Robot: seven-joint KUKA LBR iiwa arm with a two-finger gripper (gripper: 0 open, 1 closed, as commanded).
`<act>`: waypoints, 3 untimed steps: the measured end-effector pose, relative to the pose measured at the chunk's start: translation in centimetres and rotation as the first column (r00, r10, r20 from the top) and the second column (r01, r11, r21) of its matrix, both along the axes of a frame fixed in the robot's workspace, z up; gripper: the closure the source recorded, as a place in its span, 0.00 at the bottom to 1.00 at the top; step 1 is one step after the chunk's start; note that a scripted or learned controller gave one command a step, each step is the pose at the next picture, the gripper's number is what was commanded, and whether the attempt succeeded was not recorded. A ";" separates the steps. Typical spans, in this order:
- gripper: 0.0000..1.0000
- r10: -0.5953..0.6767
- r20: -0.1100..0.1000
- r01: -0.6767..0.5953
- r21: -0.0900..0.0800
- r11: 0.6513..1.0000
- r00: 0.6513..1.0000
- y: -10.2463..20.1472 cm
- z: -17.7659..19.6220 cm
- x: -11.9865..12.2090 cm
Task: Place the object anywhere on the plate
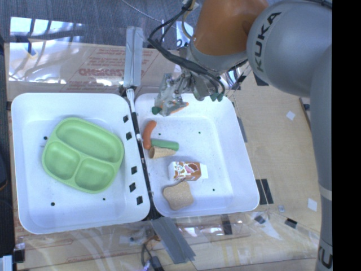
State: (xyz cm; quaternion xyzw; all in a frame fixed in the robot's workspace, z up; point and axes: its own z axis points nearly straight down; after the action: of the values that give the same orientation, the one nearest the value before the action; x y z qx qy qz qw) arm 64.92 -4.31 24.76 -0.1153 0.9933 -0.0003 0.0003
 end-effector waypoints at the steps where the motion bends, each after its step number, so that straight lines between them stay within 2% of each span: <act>1: 1.00 0.063 -0.001 -0.063 0.002 0.998 0.998 4.0 -5.7 -9.9; 2: 1.00 0.170 0.002 -0.170 0.002 0.985 0.985 8.9 -5.5 -15.1; 3: 1.00 0.194 -0.003 -0.194 0.003 0.981 0.981 19.2 -9.2 -9.4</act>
State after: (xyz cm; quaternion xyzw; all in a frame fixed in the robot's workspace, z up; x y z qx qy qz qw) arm 55.49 14.90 15.53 -0.2115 0.9774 0.0010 -0.0009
